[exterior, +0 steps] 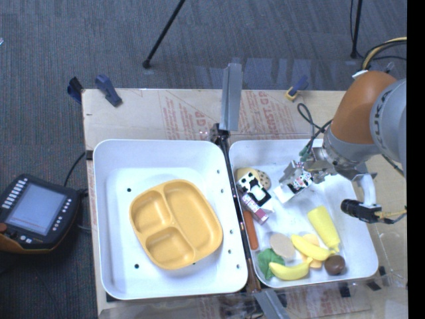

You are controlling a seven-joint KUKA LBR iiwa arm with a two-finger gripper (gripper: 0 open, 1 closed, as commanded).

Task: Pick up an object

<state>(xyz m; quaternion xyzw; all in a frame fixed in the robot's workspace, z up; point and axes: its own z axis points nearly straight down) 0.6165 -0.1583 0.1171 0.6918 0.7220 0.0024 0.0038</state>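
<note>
Arm enters from the right, orange band (362, 108) above the wrist, gripper (300, 178) low over the upper middle of the right bin (368, 248). Whether the gripper is clenched or released: cannot tell, the tip is a clutter of small parts against white.

Toys in the right bin, none seen grasped:
- black-and-white patterned block (252, 186), left of the gripper, near but apart, with a speckled cookie (263, 177) just behind it
- orange carrot stick (250, 229) along the bin's left wall
- yellow corn-like piece (324, 226), below and right of the gripper, apart from it
- cluster at the bottom: banana (291, 270), green leaf (265, 261), tan disc (283, 246), another yellow piece (309, 247), brown round thing (335, 264) (all well below the gripper)

Left bin (106, 178) holds a yellow three-compartment plate (174, 224), lying flat near its middle.

Both bins sit side by side on the desk (166, 115); a teach pendant (33, 211) lies on the floor at far left
</note>
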